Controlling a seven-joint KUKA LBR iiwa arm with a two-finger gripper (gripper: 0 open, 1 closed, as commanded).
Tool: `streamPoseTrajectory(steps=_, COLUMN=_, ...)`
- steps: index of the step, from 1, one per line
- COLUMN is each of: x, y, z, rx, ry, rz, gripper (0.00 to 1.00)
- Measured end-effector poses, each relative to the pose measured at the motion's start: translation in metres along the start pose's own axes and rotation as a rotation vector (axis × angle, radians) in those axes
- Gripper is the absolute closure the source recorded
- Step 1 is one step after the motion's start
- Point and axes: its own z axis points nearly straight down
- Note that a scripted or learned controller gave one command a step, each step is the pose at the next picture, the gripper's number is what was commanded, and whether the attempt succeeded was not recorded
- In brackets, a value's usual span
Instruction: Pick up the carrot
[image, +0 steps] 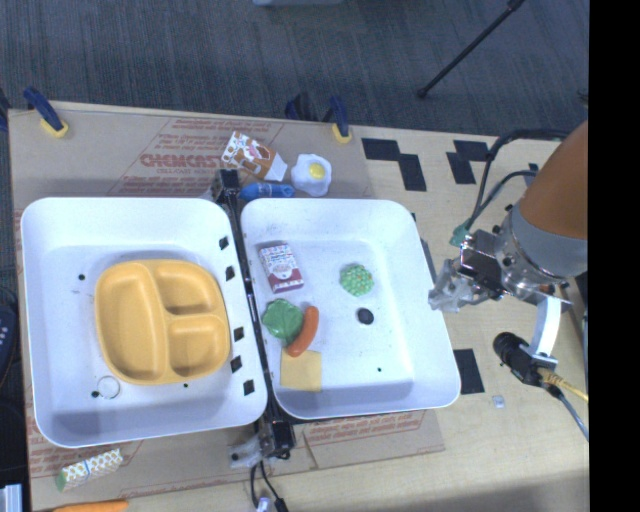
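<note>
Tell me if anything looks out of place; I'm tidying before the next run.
A few items lie outside the bins: a snack packet, a blue item and a fried egg toy behind them, and a wrapped candy in front of the left bin. The carrot sits in the right bin.

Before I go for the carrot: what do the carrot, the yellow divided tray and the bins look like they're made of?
Carrot: likely moulded plastic toy food; uniform orange-red, smooth skin, slight sheen.
Yellow divided tray: probably hard plastic; even mustard colour, rounded moulded compartment walls, matte to semi-gloss.
Right bin and left bin: apparently thin formed plastic; plain white, soft rounded rims, smooth. The exact material can't be confirmed from this view.
</note>
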Motion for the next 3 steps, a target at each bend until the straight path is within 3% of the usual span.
streamPoseTrajectory(steps=1, x=0.051, y=-0.021, z=0.026, rx=-0.003, ry=-0.002, rz=-0.287, gripper=1.0)
streamPoseTrajectory(steps=2, x=-0.003, y=0.021, z=-0.065, rx=-0.007, ry=-0.006, rz=-0.72, gripper=1.0)
streamPoseTrajectory(steps=3, x=-0.014, y=0.006, z=0.025, rx=-0.004, ry=-0.003, rz=-0.543, gripper=1.0)
